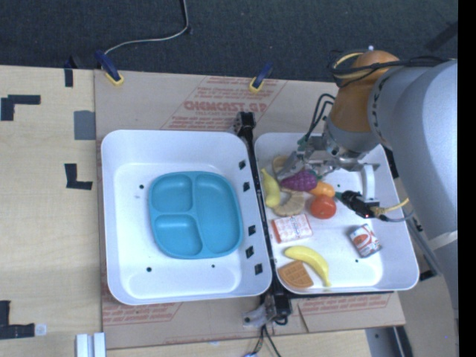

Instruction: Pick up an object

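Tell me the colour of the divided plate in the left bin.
Light blue. The divided plate shows clearly in the camera view, lying in the white left bin.

Dark grey carpet up top, with a thin white cable across it. Below, a light wooden bench (black tape marks) under brown cardboard.

- Cardboard sheet under the bins: red print, reads roughly "CHEMCAST GP", at 12 o'clock.
- Red-and-white packet: print too small to read.
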Available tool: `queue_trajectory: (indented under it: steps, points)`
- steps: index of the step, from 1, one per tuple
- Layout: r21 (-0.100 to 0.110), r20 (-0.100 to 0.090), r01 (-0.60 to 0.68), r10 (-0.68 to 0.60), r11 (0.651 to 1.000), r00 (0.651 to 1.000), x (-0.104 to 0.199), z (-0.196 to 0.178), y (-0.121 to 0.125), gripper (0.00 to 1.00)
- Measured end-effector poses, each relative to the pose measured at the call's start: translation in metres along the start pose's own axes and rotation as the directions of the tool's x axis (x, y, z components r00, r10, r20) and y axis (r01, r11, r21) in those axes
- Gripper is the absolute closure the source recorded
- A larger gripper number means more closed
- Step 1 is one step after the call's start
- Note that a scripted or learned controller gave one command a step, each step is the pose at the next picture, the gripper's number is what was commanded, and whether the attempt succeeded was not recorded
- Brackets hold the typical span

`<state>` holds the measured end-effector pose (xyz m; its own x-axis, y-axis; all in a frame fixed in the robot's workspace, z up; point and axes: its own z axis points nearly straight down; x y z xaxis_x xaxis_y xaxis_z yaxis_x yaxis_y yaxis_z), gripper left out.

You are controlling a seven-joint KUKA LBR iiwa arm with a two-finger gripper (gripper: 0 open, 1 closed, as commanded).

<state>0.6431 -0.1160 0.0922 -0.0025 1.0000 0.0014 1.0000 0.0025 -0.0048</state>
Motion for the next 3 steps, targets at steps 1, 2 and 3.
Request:
queue_trajectory:
  steps: [1,2,3]
  points:
    - [0.002,-0.001,0.001,-0.001,1.000,1.000,0.001,-0.010,0.000,1.00]
    - [0.002,-0.001,0.001,-0.001,1.000,1.000,0.001,-0.010,0.000,0.00]
    - [-0.008,0.003,-0.001,0.001,1.000,1.000,-0.003,0.006,-0.038,0.00]
